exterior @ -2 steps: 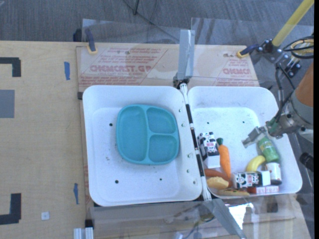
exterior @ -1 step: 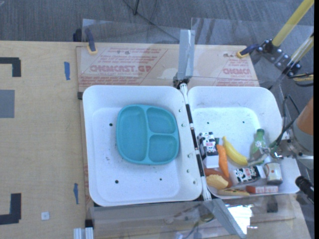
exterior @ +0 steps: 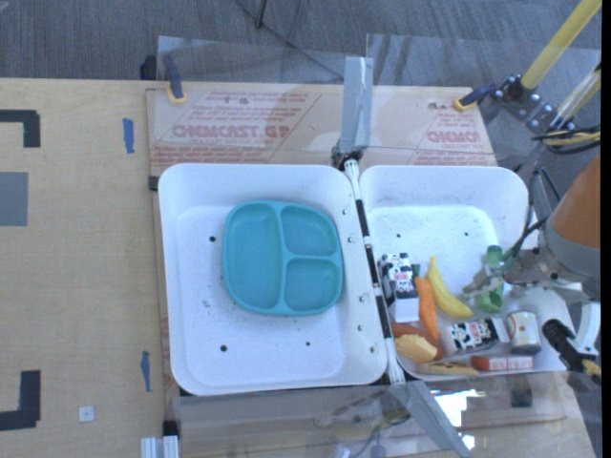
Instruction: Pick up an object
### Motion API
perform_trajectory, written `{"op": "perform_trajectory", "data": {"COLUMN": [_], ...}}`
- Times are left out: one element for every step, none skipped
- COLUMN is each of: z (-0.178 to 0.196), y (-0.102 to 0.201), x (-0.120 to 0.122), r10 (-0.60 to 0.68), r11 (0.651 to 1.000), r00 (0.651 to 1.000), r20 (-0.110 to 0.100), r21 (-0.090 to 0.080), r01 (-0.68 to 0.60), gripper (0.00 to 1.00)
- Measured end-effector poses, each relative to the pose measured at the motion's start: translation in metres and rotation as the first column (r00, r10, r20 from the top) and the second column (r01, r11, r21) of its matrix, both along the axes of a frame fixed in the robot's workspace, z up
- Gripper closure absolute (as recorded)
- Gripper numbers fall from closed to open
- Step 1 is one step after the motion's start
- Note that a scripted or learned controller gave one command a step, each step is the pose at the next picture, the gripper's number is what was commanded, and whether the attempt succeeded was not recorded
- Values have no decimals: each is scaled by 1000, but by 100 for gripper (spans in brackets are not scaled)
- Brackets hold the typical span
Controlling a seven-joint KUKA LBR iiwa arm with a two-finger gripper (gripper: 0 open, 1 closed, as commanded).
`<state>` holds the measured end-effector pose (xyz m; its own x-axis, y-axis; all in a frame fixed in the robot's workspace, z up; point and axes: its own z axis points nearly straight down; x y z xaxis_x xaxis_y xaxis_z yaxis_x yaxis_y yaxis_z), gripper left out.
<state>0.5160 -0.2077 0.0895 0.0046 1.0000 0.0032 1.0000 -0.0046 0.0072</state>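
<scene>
Several small toys lie in the front part of the right bin [exterior: 434,181]: a yellow banana [exterior: 445,290], an orange carrot [exterior: 427,317], a black-and-white cow-patterned block [exterior: 397,273], a second cow-patterned piece [exterior: 472,333], a tan wedge [exterior: 415,348], a red bar [exterior: 502,362] and a small can [exterior: 523,327]. My gripper [exterior: 483,282] reaches in from the right, low over the bin, just right of the banana. It sits among green pieces [exterior: 490,300]. The grey arm with its orange band [exterior: 580,213] stands behind it at the right edge.
The left bin [exterior: 181,256] holds a teal divided plate [exterior: 284,256]. A metal divider post [exterior: 356,103] stands behind the seam between the bins. Cardboard sheets lie behind both bins. Yellow rods and cables crowd the upper right.
</scene>
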Motion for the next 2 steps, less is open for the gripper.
{"op": "perform_trajectory", "data": {"z": [10, 115], "y": [-3, 27], "x": [1, 20], "r10": [1, 12], "r11": [1000, 1000], "r00": [1000, 1000], "r20": [7, -7], "r21": [-11, -4], "r01": [0, -12], "gripper": [100, 100]}}
